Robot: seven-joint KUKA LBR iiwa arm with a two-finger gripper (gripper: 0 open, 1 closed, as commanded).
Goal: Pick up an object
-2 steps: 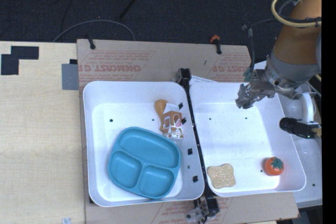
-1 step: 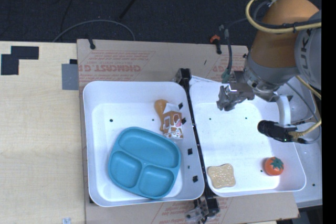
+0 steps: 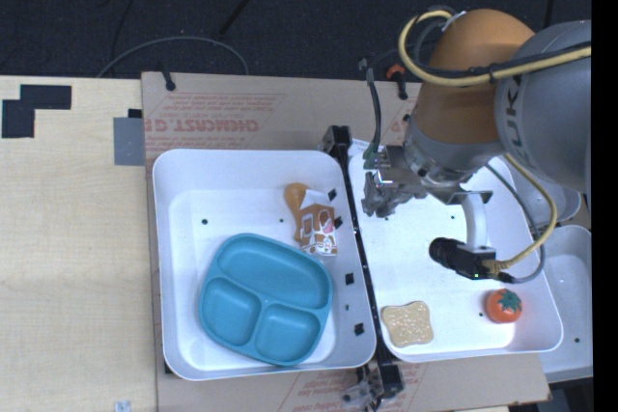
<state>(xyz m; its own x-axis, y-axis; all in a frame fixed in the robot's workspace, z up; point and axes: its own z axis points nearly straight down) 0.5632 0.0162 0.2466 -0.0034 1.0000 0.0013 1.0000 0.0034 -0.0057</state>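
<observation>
arm enters from the right, orange band above the wrist, gripper (image 3: 382, 193) low over the upper left part of the right bin (image 3: 550, 328), close to the divider between bins. fingers too dark and small to read; cannot tell whether wide or narrow, and nothing visible between them.

candidate objects, right bin: tan toast-like piece (image 3: 407, 323) at the front edge, orange tomato-like toy (image 3: 502, 305) near the front right corner. both well apart from the gripper, toward the near side. left bin (image 3: 179, 207): blue divided plate (image 3: 266, 299) lying flat, taking much of the floor; small patterned carton (image 3: 318, 231) just beside its upper right edge, and a brown-orange piece (image 3: 295, 197) touching or nearly touching the carton from behind.

risks, as judged: gripper sits over bare bin floor, so a descent here likely closes on nothing. it is also near the bin wall and divider; a drop slightly left could strike the rim. toast piece is flat and close to the front wall, hard to get fingers under. tomato is round, may roll or squirt out of a pinch. carton and brown piece are crowded together against the plate, so a grasp there could catch two or nudge the plate.

in the way: black cylindrical fitting (image 3: 460, 257) on the arm with yellow cable (image 3: 526, 251) hangs over mid bin, between the gripper and the tomato.
</observation>
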